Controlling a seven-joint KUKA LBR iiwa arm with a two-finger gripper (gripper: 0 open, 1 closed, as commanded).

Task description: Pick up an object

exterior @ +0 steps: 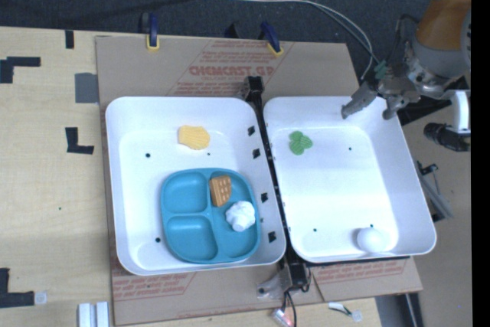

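Two white bins side by side on a cardboard sheet [230,73] printed "CHEMCAST" in red, upside down. Left bin [122,165]: a blue compartment tray [184,230] holding a waffle-like brown piece [220,190] in its upper right section, long axis running up-down in view, and a white crumpled lump [240,216] just below it. A yellow piece [194,137] lies on the bin floor above the tray. Right bin [383,165]: a small green object [299,142] near the far left corner — no clear long axis — and a white ball [374,239] at the near right corner. Gripper [370,105] hovers over the right bin's far right rim, fingers spread wide, holding nothing, well apart from every object. Two blue-and-yellow clamps [152,33] pin the cardboard's far edge.
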